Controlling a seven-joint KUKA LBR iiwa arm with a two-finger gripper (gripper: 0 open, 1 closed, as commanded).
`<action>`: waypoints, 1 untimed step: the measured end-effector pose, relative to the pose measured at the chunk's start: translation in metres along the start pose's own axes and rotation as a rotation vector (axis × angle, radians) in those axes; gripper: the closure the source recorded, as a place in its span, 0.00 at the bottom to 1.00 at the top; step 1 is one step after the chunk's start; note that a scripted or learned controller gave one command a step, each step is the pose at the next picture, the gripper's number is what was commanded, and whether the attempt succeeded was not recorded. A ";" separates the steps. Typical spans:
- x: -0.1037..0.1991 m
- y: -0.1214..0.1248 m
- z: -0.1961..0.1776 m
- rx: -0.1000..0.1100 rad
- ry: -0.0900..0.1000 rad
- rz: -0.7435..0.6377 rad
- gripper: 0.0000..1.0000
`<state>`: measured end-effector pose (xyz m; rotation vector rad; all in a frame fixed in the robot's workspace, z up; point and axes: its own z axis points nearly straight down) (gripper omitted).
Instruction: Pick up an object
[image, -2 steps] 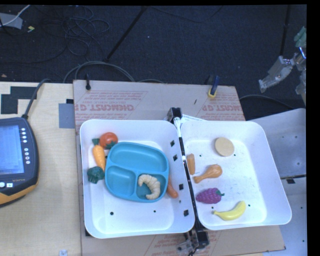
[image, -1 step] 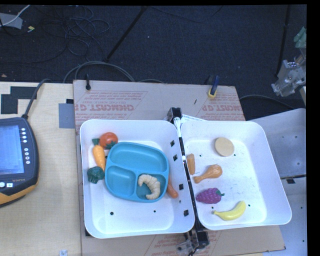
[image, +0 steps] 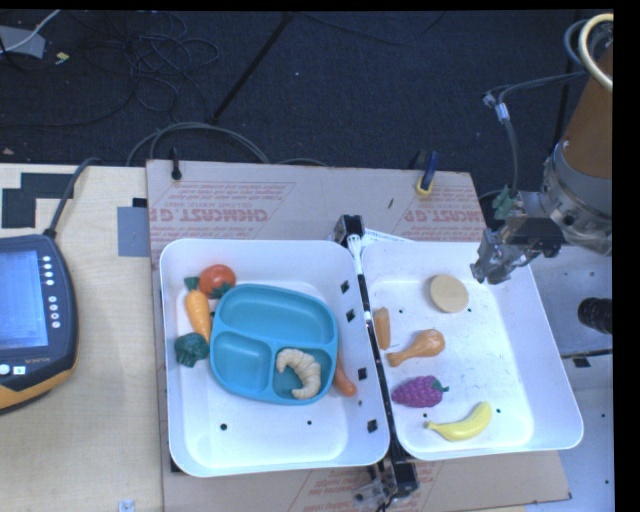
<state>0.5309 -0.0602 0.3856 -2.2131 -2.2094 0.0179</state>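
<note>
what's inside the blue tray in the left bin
A pale shrimp lies in the lower right compartment of the blue tray; nothing else shows in the others. Whatever is under the tray is covered.

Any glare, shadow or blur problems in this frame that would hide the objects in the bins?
Camera view: lighting is even, and both white bins are bright but not blown out; the banana, grapes and blue tray read clearly. The image is mildly soft overall. The gripper is dark and blurry against the bin's rim, so its detail is lost. The floor behind is very dark.
</note>
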 end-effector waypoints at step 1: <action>0.080 -0.013 -0.010 -0.015 0.000 -0.011 1.00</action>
